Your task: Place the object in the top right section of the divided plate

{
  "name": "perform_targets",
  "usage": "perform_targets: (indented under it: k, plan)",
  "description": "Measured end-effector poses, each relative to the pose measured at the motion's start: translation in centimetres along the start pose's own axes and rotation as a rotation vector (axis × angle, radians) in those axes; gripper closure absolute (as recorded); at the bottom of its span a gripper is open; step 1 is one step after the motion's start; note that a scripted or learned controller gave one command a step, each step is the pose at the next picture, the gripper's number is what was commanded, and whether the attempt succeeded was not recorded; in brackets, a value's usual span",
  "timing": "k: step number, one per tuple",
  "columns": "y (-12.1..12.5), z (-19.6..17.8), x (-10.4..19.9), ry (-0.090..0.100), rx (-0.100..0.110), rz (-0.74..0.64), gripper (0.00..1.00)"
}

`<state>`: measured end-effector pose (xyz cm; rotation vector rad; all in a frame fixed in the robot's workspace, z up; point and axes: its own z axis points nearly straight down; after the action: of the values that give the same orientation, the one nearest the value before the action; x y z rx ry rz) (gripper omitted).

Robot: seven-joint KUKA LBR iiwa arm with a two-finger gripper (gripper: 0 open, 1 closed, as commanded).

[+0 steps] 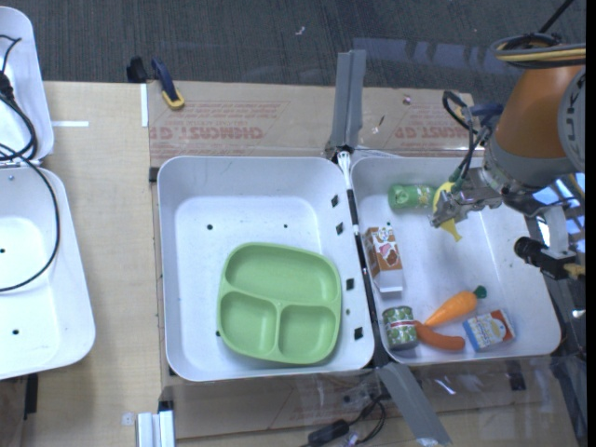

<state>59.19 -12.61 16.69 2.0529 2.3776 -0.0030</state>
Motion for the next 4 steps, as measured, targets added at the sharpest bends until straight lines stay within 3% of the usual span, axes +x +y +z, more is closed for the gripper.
perform_targets:
  k: [1, 2, 3, 4]
  plan:
    - [2.7, -8.8, 0.7, -0.001, -0.001, 0.013, 1.00]
    - [-1.5, -10.8, 7.9, 0.001, 0.001, -0.153, 1.00]
    - [-4.9, -9.4, 10.0, 0.001, 0.001, -0.317, 1.00]
    - [-9.3, -10.1, 14.8, 0.001, 0.000, -0.356, 1.00]
